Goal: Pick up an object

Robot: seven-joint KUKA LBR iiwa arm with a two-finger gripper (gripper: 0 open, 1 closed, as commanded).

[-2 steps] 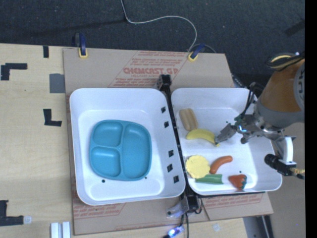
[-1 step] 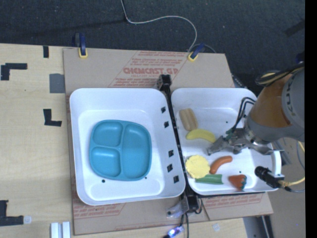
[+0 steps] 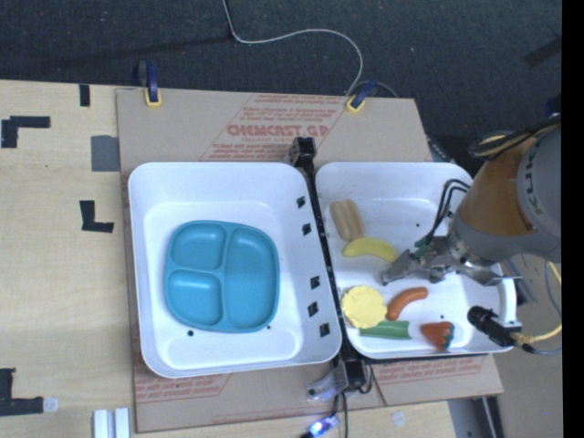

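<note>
Fingers (image 3: 399, 273) low beside banana (image 3: 368, 248), above sausage (image 3: 407, 301)

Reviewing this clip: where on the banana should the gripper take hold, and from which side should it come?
Take the banana across its narrow width at mid-length, coming from above. It lies flat and curved, with bare floor on both long sides; the gripper is just right of it.

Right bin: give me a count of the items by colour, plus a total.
Yellow: 2, the banana and the round piece
Tan: 1, the block
Orange: 1, the sausage
Green: 1, the stick
Red: 1, the pepper
Total: 6
</note>
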